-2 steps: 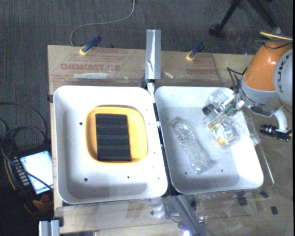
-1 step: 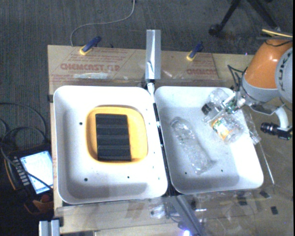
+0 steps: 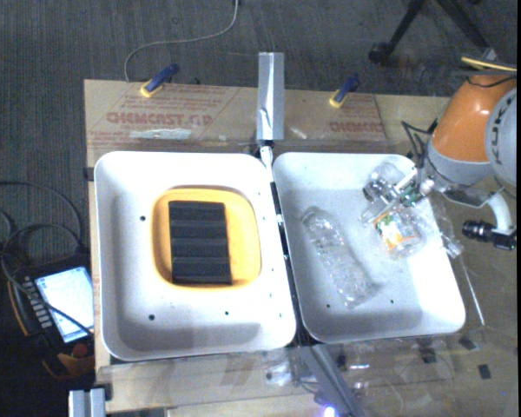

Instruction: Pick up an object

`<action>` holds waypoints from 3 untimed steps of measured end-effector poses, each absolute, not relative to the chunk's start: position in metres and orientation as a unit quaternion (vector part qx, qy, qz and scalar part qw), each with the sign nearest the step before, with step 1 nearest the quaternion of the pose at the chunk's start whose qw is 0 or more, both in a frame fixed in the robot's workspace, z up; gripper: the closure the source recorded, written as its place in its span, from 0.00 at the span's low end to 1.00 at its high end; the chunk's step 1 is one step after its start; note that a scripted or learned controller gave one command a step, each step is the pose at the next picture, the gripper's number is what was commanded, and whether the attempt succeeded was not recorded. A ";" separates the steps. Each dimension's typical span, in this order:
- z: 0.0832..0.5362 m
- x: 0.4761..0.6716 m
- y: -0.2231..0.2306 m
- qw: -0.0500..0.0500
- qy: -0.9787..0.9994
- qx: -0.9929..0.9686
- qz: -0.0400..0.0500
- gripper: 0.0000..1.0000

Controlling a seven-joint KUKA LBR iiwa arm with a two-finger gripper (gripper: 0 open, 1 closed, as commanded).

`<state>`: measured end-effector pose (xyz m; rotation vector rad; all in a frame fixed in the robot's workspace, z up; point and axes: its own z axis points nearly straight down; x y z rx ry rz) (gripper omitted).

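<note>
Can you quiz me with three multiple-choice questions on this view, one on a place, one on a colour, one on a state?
1. Where is the clear bottle?
A. left bin
B. right bin
C. floor

2. What colour is the tray around the black block?
A. yellow
B. blue
C. green

3. How is the bottle resting?
A. upright
B. on its side
C. held in the air

Answers:
1 B, it sits on the right bin's floor.
2 A, a yellow rim frames the block in the left bin.
3 B, its length runs flat along the bin floor, apart from the gripper.
</note>
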<state>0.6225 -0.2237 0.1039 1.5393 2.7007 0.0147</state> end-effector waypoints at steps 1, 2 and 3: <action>0.188 0.638 -0.169 0.001 0.877 0.481 0.001 1.00; 0.121 0.639 -0.202 0.000 0.899 0.437 -0.001 1.00; 0.189 0.642 -0.169 0.002 0.927 0.376 0.000 1.00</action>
